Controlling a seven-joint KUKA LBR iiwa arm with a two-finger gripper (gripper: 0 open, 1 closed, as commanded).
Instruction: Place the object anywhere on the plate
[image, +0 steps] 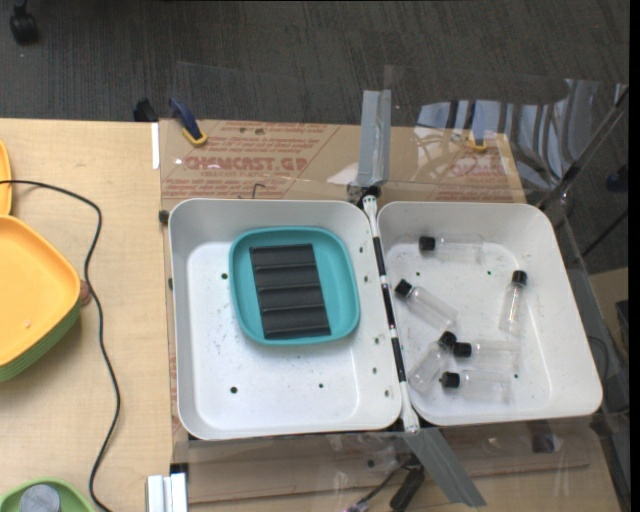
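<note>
A teal plate with a dark ribbed centre lies in the left white bin, toward its back half. In the right white bin lie several clear tubes with black caps: one near the back, one by the left wall, one upright-looking along the right, and a cluster near the front.
A cardboard sheet lies behind the bins. Yellow and green dishes sit at the left edge of the wooden bench, with a black cable running past them. A metal divider stands between the bins at the back.
</note>
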